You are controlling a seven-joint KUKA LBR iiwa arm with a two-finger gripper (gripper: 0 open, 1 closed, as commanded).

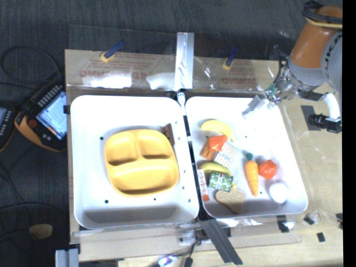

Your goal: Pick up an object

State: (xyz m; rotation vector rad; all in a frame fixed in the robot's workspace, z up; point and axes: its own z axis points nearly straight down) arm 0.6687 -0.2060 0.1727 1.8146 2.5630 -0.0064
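**Arm at the far rim of the toy-filled right bin**

Nearest the camera, the right bin [289, 149] holds a cluster of toy food along its near and left side: a brown cookie-shaped piece [230, 198], a green printed carton [219, 181] whose lettering is too small to read, a white egg [277, 192], an orange carrot [252, 174], a red tomato [267, 168] and an orange packet [214, 144]. A yellow banana slice [216, 128] lies farther back. The bin's far right quarter is bare white floor — the widest open room.

The left bin [83, 149] carries a yellow divided tray [141, 161], with bare floor around it.

Beyond the bins, red print on the clear sheet [111, 71] is illegible.

The gripper [257, 103] hangs over the right bin's far rim, nothing visibly between its fingers; their spread cannot be told.
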